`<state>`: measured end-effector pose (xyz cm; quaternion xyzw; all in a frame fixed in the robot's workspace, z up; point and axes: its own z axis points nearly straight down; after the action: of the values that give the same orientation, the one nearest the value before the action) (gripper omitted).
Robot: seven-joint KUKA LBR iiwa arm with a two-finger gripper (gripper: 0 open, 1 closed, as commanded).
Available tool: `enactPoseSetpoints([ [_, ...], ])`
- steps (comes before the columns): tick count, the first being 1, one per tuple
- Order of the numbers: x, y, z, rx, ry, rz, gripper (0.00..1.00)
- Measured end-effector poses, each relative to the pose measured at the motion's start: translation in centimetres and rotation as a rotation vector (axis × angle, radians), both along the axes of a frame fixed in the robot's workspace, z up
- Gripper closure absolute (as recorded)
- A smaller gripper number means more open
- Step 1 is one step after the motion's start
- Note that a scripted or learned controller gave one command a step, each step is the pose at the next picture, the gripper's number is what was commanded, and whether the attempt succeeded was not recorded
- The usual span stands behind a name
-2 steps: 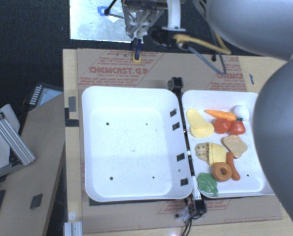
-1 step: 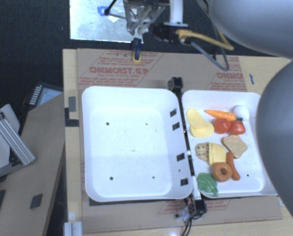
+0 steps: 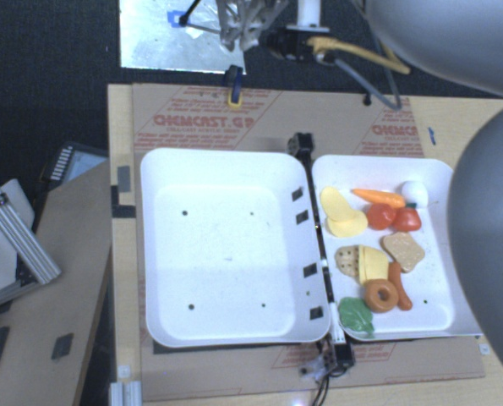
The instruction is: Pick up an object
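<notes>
Gripper (image 3: 234, 32) is hanging beyond the bins; finger state cannot be told. Toy foods, including a carrot (image 3: 378, 197) and doughnut (image 3: 379, 295), are lying in the right bin (image 3: 433, 172).

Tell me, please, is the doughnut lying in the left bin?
No, the doughnut lies in the right bin, beside the green toy.

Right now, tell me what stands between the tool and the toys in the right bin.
Nothing visible does. The tool is up beyond the far end of the bins, and the toys lie uncovered in the right bin, crowded together.
</notes>
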<state>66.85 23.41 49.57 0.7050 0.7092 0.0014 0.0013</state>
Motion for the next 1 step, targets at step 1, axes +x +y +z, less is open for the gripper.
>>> enactPoseSetpoints([
  [1, -0.01, -0.02, 2.88, 0.000, -0.001, 0.000, 1.00],
])
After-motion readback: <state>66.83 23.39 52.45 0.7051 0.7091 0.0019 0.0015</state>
